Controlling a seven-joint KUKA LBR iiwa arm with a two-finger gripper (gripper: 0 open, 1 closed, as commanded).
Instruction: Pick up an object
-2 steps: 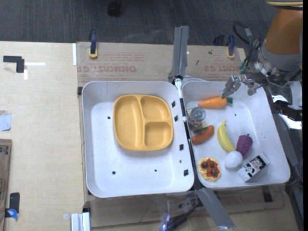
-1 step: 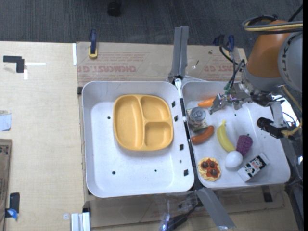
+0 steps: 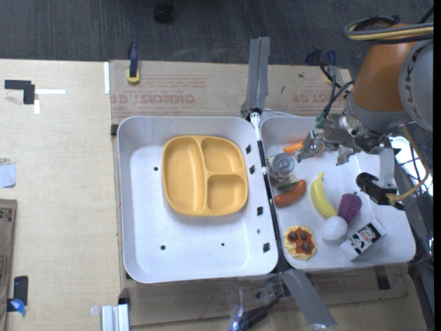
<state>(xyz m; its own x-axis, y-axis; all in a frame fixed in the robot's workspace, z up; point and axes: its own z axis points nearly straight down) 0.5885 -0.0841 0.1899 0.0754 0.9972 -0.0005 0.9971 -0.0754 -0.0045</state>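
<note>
While the hand (image 3: 325,145) hangs over the back of the right bin (image 3: 400,254), its opening cannot be told, and the carrot (image 3: 293,147) lies just beside it against the bin's rear wall. Risk: a descent here may strike that wall or nudge the can (image 3: 282,165) nearby. Banana (image 3: 320,196), grapes (image 3: 349,206) and egg (image 3: 335,228) crowd the middle; the right side offers freer room.

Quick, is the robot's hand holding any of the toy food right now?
End effector: above the right bin's far edge, near the carrot; open or shut cannot be told, nothing seen held.
</note>
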